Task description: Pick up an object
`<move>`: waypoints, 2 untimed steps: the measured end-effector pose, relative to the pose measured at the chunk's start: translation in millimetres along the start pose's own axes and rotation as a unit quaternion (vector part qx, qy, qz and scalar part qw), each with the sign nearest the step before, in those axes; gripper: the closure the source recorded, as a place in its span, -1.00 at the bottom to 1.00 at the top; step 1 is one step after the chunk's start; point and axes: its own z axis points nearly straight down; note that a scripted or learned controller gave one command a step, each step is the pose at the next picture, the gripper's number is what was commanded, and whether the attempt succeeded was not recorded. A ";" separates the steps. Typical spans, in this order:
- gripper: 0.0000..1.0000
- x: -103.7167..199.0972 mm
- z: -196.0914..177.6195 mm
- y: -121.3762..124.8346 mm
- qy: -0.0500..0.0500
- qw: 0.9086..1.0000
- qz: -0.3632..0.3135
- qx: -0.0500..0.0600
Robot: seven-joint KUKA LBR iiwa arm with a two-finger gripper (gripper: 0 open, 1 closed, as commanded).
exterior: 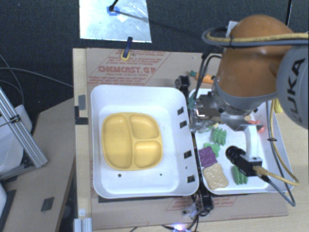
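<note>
The arm's orange band and grey wrist [251, 66] hang over the right bin [251, 185], hiding its upper half. The gripper [208, 120] reaches down at the bin's left side, just above a green ridged toy [219, 136]. A purple piece [208, 155], a tan cracker-like piece [216, 176] and a small green piece [239, 176] lie in the bin's near part. A black cylinder [240, 159] on the arm juts over the bin.
The left bin [140, 98] holds a yellow divided plate [131, 140]. Black clips line the wall between the bins. A cable loops off the bench's right side [280, 178]. A shiny sheet [115, 13] lies at the back.
</note>
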 end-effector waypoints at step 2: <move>1.00 -1.6 -29.8 2.7 0.002 1.000 -0.004 -0.010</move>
